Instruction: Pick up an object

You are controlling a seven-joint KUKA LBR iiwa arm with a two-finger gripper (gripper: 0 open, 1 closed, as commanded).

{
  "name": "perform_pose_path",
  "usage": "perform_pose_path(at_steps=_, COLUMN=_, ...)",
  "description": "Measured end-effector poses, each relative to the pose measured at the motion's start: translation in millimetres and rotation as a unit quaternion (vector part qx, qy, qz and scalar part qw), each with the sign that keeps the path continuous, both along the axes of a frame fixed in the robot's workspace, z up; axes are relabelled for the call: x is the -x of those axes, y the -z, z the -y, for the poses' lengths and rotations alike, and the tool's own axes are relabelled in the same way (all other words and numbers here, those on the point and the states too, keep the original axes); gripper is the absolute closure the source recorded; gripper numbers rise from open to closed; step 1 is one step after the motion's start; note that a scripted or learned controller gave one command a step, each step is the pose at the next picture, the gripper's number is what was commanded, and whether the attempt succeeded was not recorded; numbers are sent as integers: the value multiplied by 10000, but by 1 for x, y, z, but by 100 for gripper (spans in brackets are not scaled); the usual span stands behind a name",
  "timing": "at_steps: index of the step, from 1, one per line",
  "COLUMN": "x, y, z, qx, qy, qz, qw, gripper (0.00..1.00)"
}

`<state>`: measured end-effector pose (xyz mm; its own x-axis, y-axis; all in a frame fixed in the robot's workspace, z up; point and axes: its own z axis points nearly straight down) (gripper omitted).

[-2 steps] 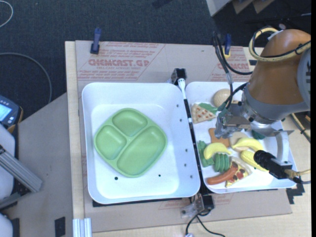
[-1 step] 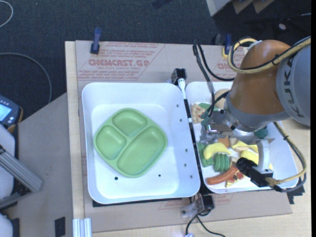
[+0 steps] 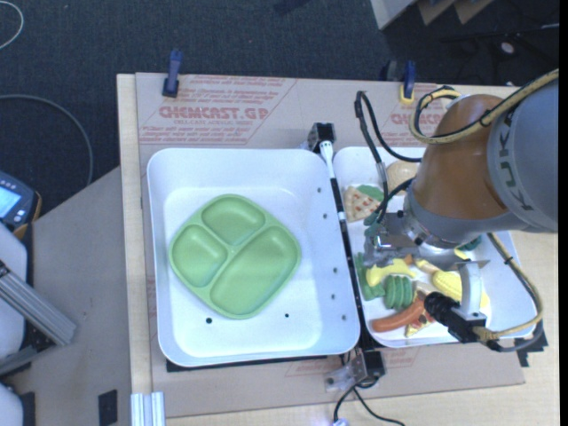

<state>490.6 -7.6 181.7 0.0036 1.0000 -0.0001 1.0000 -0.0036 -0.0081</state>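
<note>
The left bin [image 3: 169, 264] is taken as the landmark: a green tray [image 3: 235, 254] with three compartments is seen lying near its middle, and nothing there is being reached for. Just right of that bin, across the shared rims, the right bin [image 3: 348, 160] is seen to hold a loose heap of toy food. A pizza slice [image 3: 359, 203] lies nearest the left bin at the upper end, a yellow piece [image 3: 376, 280] and a green pod [image 3: 399, 290] lie lower, and an orange carrot [image 3: 397, 316] lies lowest, close to the front rim. Further right again, the claw [image 3: 390, 242] is seen low over the heap, below the orange band and the grey wrist, and its state cannot be told, since the fingers are hidden among cables and metal parts; no object is seen held. The step is judged to be the descent onto one piece. It is done well if a single piece is singled out, the claw is centred over it, and the neighbours are not caught. The yellow piece and green pod lie just below the claw, seemingly nearest; the pizza slice is beside it toward the left bin. A crowded heap is judged likely to cause a slipped or double grasp.
</note>
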Motion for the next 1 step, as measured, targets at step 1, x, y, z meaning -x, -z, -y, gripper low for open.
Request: perform_pose_path(at_steps=1, x=4, y=-38, z=-71, qx=-18, qy=-59, qz=58, qw=10000, gripper=100)
